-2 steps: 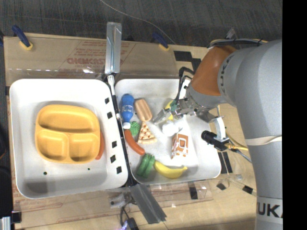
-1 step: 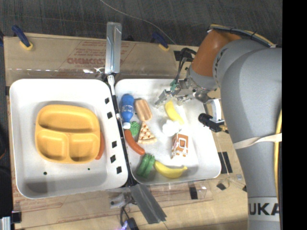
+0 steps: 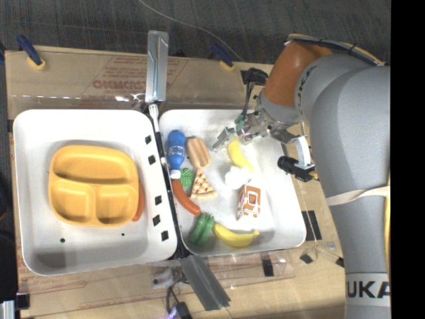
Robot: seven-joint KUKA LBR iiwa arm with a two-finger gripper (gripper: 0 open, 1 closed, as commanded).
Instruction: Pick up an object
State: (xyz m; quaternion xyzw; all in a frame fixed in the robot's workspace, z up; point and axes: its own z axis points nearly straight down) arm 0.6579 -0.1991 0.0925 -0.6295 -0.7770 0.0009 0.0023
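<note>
The right bin holds several toy foods: a blue bottle, a hot dog, a pizza slice, a red-orange chili, a green pepper, a banana, an orange-and-white carton, a white lump and a yellow piece. My gripper hangs at the bin's far side, just above the yellow piece and right of the hot dog. It is open, and I see nothing between its fingers.
The left bin holds a yellow divided tray. A metal divider rises between the bins at the back. The grey arm covers the right bin's right side. Blue clamps grip the cardboard behind.
</note>
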